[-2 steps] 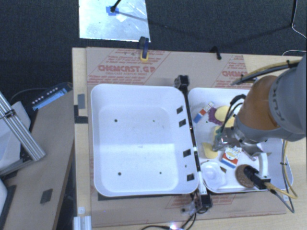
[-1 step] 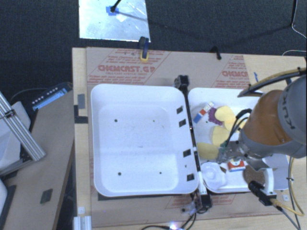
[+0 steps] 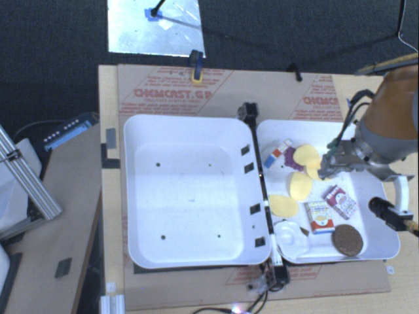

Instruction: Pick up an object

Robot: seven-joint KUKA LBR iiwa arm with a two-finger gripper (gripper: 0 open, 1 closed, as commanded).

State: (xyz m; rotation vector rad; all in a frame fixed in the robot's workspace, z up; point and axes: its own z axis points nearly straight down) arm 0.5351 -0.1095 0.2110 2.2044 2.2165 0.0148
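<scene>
The right bin (image 3: 391, 243) holds several small things. Three pale yellow discs lie near its middle: one at the top (image 3: 305, 154), one in the centre (image 3: 300, 187), one lower left (image 3: 283, 206). A red, white and blue tube (image 3: 277, 156) and a purple piece (image 3: 292, 164) lie at the upper left. A red-and-white box (image 3: 319, 216), a maroon packet (image 3: 341, 202), a brown round disc (image 3: 347, 239) and a white piece (image 3: 291, 232) sit toward the front. My gripper (image 3: 325, 167) hangs low over the bin, just right of the top yellow disc and above the maroon packet.
The left bin (image 3: 190, 188) lies beside the right one, with a black divider with clips (image 3: 258, 175) between them. The arm's grey and orange body (image 3: 393, 120) covers the right bin's far right corner. Both bins rest on a cardboard sheet (image 3: 170, 90).
</scene>
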